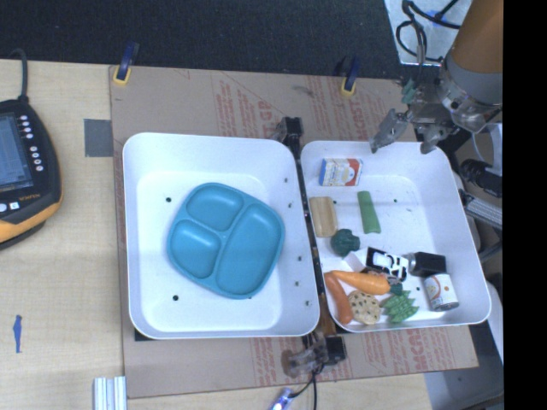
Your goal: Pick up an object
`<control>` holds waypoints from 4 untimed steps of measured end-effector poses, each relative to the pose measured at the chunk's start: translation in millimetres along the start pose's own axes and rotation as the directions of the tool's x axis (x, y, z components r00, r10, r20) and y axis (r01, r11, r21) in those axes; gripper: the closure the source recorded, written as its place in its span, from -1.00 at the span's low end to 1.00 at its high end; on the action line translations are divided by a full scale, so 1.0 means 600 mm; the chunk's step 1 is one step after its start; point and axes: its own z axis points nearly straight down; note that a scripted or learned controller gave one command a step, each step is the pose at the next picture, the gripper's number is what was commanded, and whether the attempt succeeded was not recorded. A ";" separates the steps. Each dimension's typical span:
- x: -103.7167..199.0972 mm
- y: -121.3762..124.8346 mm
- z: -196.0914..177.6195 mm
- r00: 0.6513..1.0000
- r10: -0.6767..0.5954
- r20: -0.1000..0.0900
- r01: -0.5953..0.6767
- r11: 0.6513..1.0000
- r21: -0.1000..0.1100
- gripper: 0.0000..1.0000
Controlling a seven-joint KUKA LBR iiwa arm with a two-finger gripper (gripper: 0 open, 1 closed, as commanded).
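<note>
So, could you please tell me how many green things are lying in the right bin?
3. A green stick lies near the middle, a dark green lump sits just left of it, and a leafy green piece lies by the front edge. More may be hidden in the pile.

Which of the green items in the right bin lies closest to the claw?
The long green stick, lying in the upper middle of the right bin, is closest to the claw. The dark green lump and the leafy green piece both sit farther down.
</note>
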 end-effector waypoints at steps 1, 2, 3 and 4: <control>-0.003 -0.052 0.146 1.000 0.000 0.001 0.000 1.000 0.001 -1.00; -0.015 -0.005 0.304 1.000 -0.001 0.000 0.001 1.000 0.003 -1.00; -0.017 -0.004 0.286 1.000 -0.003 0.002 0.003 1.000 0.003 1.00; -0.070 -0.050 0.294 1.000 0.000 0.003 0.000 1.000 -0.011 1.00</control>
